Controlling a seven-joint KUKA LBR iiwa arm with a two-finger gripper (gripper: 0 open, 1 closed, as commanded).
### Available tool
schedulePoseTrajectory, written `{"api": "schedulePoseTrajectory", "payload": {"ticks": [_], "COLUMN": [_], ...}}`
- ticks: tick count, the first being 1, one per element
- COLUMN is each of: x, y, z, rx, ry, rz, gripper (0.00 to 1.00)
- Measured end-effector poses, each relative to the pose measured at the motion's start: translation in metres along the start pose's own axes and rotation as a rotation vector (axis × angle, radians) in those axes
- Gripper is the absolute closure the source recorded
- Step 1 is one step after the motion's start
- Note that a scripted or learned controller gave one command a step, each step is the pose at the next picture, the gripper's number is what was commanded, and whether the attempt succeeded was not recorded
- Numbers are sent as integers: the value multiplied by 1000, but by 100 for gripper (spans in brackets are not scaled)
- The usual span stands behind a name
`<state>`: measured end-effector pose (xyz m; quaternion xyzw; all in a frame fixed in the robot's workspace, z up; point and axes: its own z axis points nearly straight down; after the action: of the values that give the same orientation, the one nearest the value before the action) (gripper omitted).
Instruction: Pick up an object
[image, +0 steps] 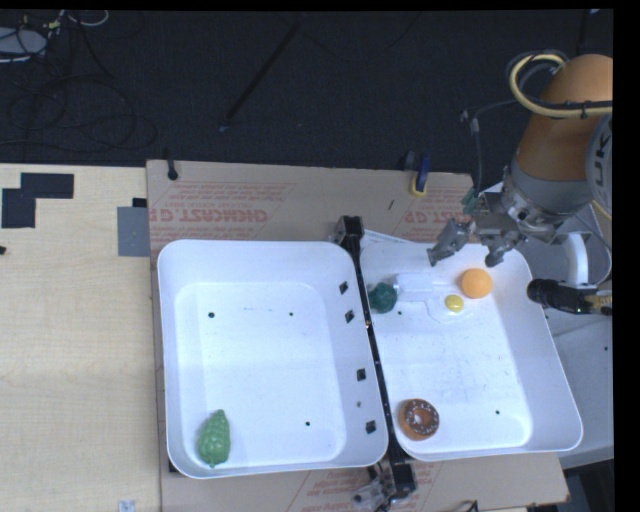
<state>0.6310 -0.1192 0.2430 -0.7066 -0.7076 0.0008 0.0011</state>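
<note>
Now the arm (560, 130) hangs over the right bin's (540, 400) far edge, its gripper (472, 245) open and empty above the rim.

Largest first: the left bin (250, 265) holds a green lump (213, 438) at its near-left corner, far from the arm. In the right bin, a donut (419, 418) lies by the near edge at about six o'clock from the gripper, well apart. A dark green ball (382, 296) sits against the divider at about eight o'clock. Nearest is the orange ball (477, 283), just beside the fingertips at about six o'clock, with a small yellow piece (454, 304) touching or almost touching it on its seven o'clock side. I judge the orange ball the likeliest target; being round, it has no long axis to align to.
</note>
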Motion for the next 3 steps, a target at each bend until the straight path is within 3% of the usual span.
{"api": "schedulePoseTrajectory", "payload": {"ticks": [2,3], "x": [-96,-96], "y": [12,10], "z": [41,-16], "rx": [-1,-5], "ry": [-3,-2], "rz": [3,2], "gripper": [0,0]}}
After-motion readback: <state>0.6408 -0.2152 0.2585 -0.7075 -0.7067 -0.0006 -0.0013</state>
